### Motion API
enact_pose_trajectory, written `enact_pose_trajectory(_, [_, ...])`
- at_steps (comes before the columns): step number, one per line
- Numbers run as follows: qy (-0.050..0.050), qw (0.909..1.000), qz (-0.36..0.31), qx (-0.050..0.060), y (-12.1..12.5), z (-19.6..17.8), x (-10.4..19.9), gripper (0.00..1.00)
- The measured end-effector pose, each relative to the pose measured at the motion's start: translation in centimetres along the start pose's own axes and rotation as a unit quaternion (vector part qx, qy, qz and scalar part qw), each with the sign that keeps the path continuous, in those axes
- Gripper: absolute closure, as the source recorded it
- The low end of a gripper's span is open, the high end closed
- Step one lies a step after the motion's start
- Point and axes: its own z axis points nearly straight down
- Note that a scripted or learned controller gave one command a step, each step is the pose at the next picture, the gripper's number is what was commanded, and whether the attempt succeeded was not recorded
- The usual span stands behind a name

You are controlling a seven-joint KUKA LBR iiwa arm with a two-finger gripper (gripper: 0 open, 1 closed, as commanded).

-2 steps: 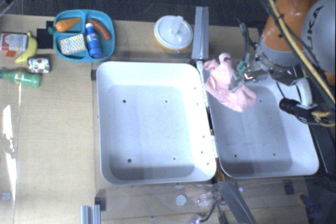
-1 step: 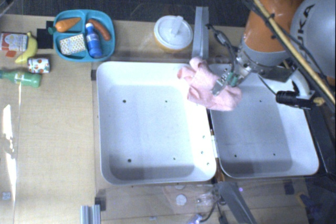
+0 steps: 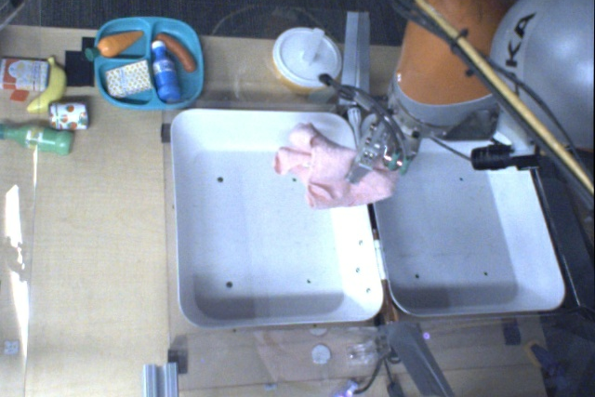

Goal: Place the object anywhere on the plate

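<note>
Nearest to me, at about six o'clock, a bit of metal bracket [image 3: 406,358] sits just below the gap between the two bins. Above it the left bin [image 3: 232,274] and the right bin [image 3: 483,265] lie side by side on the pale wooden surface [image 3: 84,246], their inner walls touching.

Further in, toward the far right corner of the left bin, a pink cloth [image 3: 325,167] lies crumpled, its right edge draped over the shared rim of the two bins. The end effector [image 3: 372,158] sits right on that edge of the cloth, at about one o'clock from the middle of the scene. Its fingers are too tangled in wires and shadow for me to tell how far apart they are, or whether they have any cloth between them.

Beyond that, the arm [image 3: 446,60] with its orange band looms at two o'clock. A white round lidded cup [image 3: 305,59] stands at twelve o'clock behind the left bin. Off at ten o'clock rests a blue divided plate [image 3: 191,60] with toy food, and a few small toys [image 3: 42,107] lie at nine o'clock.
</note>
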Motion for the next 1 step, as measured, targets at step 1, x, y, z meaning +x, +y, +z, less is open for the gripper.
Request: enact_pose_trajectory(1, [-0.001,0.9799,-0.2,-0.001,4.72,0.99,2.61,1.0])
